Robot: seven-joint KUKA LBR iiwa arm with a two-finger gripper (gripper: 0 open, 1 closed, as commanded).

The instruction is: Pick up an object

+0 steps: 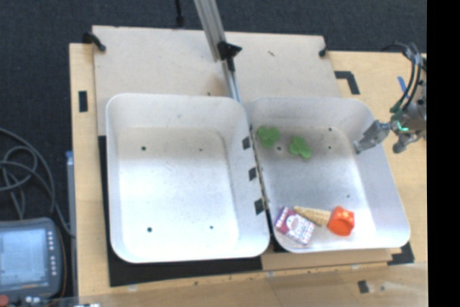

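Camera view looks down at a slant on the tabletop (pixel 86 154), which carries the left bin (pixel 180 176) and the right bin (pixel 374 176) side by side. The gripper (pixel 374 134) sits at about three o'clock in the picture, hanging over the right bin's three-o'clock rim, with the arm's wrist (pixel 408 122) just beyond it. Whether the jaws are apart or together I cannot tell; nothing visible lies between them.

All the candidates lie in the right bin. At its six o'clock sit a purple-and-white packet (pixel 295 226), a tan cone (pixel 312 214) touching it, and an orange-red toy (pixel 342 221) at the cone's wide end. Toward eleven o'clock lie two small green pieces (pixel 269 136), near each other but apart.

Judging by position, the reach has not yet settled on a target. A good approach probably favours one of the green pieces: each stands clear of neighbours and walls, so the jaws can straddle it cleanly. The six-o'clock cluster is crowded and close to the rim, so a descent there risks nudging a neighbour or catching the wall.
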